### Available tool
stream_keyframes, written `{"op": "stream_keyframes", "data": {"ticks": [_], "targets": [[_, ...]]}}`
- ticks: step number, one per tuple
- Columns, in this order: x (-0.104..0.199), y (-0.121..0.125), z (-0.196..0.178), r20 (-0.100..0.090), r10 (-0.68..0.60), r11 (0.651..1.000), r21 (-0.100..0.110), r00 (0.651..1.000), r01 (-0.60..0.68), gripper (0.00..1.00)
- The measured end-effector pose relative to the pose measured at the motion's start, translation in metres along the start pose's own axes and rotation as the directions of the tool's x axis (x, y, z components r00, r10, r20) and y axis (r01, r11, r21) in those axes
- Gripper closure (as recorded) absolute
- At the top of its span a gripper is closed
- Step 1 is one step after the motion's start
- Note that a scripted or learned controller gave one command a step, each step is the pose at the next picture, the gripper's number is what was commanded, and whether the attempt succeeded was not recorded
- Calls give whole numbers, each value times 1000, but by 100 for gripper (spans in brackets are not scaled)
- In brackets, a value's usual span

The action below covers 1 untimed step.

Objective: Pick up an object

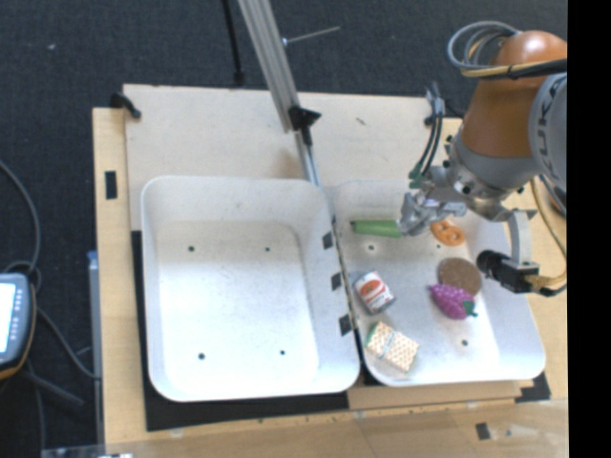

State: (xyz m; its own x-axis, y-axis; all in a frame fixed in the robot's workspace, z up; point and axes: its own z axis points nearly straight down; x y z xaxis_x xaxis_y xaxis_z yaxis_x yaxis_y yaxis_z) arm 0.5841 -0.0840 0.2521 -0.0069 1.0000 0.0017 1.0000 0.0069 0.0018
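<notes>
Jaws (417, 216): low in the right bin, at the right end of the green stick; the fingers blur into the wrist housing, so I cannot tell whether they are parted or closed, nor whether they touch the stick.
Green stick (376, 227): lies flat and roughly level on the bin floor, in the upper part of the right bin, left end pointing toward the divide between the bins.
Orange piece (446, 232): small, rounded, just right of the jaws and partly under the wrist.
Brown disc (460, 275): flat on the floor below the orange piece, near the bin's right side.
Purple cluster (452, 301): grape-like, touching or just below the brown disc.
Red-and-white can (373, 292): on its side, tilted, near the left wall of the right bin.
Patterned box (392, 346): small, pale with green and orange print, near the front-left corner of the right bin.
Right bin (506, 351): white, shallow, holds all the loose items listed.
Left bin (239, 284): white, shallow, side by side with the right one, rims meeting.
Arm (501, 113): grey with orange band, comes in from the right, wrist pointed down over the right bin.
Desk (210, 132): pale board under both bins.
Metal rail (272, 55): slants from the top edge down to the rim where the bins meet.
</notes>
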Motion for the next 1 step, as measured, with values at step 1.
{"op": "stream_keyframes", "data": {"ticks": [1], "targets": [[48,-15,-9,-1,-1,1000,1,1000,1,100]]}}
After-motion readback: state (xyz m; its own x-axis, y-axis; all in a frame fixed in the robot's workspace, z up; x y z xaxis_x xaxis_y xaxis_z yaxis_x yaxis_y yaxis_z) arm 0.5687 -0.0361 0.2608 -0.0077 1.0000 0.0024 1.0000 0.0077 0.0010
